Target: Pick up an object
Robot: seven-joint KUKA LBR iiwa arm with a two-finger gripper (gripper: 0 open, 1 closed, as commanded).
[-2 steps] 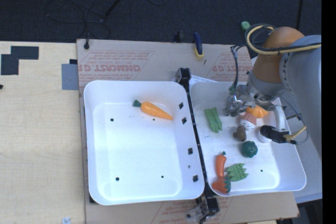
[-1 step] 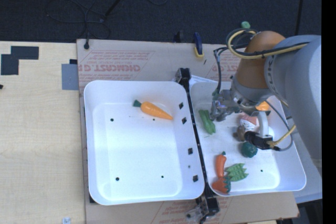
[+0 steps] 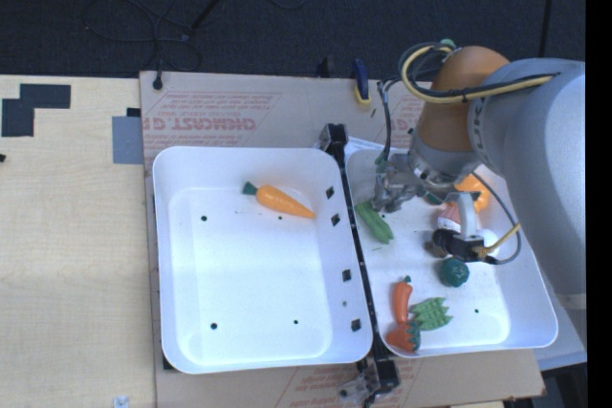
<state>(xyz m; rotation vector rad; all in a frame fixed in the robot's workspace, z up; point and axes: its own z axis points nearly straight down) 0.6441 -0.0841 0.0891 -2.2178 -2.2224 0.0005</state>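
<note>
My gripper (image 3: 386, 197) hangs low over the back left part of the right bin (image 3: 521, 330). Right below and in front of it lies a long green pod (image 3: 375, 222), close to the bin's left wall. I cannot tell whether the gripper touches the pod. An orange carrot with a green top (image 3: 279, 199) lies alone in the left bin (image 3: 191, 339), near its back. The right bin also holds a small red pepper (image 3: 402, 299), a green leafy piece (image 3: 431, 312), a dark green round thing (image 3: 453, 273) and an orange thing (image 3: 478, 193) partly hidden by the arm.
The arm's grey body covers the right bin's back right corner. A black divider with clips (image 3: 346, 244) runs between the two bins. A small red thing (image 3: 401, 339) lies at the right bin's front edge. Brown cardboard (image 3: 229, 115) lies under both bins.
</note>
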